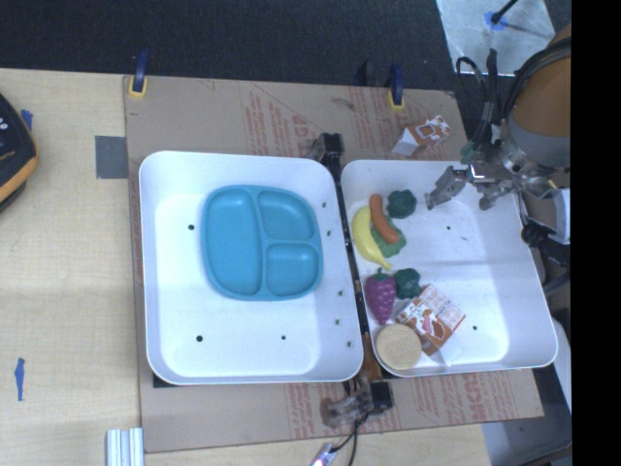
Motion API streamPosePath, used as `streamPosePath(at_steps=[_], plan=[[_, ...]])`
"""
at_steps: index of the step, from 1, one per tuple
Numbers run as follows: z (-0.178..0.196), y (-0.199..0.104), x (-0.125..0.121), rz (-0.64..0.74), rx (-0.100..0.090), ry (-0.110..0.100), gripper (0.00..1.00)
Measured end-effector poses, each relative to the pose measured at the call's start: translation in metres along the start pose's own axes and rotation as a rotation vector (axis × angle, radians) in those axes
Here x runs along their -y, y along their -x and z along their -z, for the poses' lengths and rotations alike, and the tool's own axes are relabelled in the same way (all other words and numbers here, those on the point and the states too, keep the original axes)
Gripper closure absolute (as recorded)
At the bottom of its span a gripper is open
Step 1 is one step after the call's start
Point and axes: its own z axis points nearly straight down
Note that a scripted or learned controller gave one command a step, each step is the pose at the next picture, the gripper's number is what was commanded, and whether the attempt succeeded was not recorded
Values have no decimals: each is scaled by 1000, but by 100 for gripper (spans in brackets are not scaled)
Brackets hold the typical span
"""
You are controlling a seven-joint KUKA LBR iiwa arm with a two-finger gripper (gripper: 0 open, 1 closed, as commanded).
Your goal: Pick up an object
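Camera view from above the bench: my gripper point(468, 188) hangs over the upper part of the right bin point(505, 270), its two fingers spread wide with nothing between them. My grey arm, orange band above the wrist, reaches in from the right edge. The food toys lie to the left of my jaws and below them, along the bin's left side: a green piece point(401, 202) nearest, then a banana point(367, 239) with a hot dog point(384, 221) on it, purple grapes point(380, 295), a printed packet point(430, 316) and a tan disc point(398, 347). A blue divided plate point(262, 242) sits in the left bin point(175, 299).
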Motion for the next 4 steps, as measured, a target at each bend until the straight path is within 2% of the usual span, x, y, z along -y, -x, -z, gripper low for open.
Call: streamPosePath(at_steps=[1,2,3,4], plan=[[-54,-20,59,0,1,-3,0],[-96,-50,83,1,1,-3,0],[56,-44,119,-1,1,0,0],[-93,-45,116,1,3,7,0]])
